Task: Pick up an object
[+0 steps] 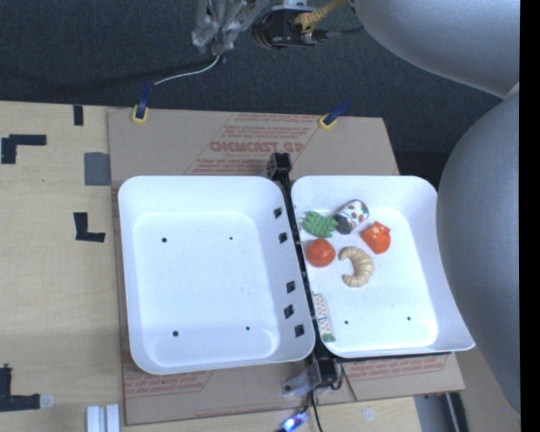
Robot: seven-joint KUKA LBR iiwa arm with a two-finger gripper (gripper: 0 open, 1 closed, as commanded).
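— At the top edge of the view, what is the status of the gripper [221, 25]?

— It hangs over the dark floor, beyond the far edge of the cardboard sheet [253, 143] and well apart from both bins. It is blurred, so whether it is open or closed cannot be told. Nothing is seen in its grasp.

— Where are the objects to pick?

— All lie in the right bin [418, 278], in its far left part. A green leafy toy [318, 224] sits by the dividing wall, just beside a small tilted can [351, 214]. A red tomato [320, 252] lies nearer the camera, a croissant [358, 266] to its right, and a red-orange piece [376, 237] beyond the croissant. A small patterned box [321, 316] rests against the bin's left wall.

— And the left bin [135, 278]?

— It touches the right bin along the centre seam.
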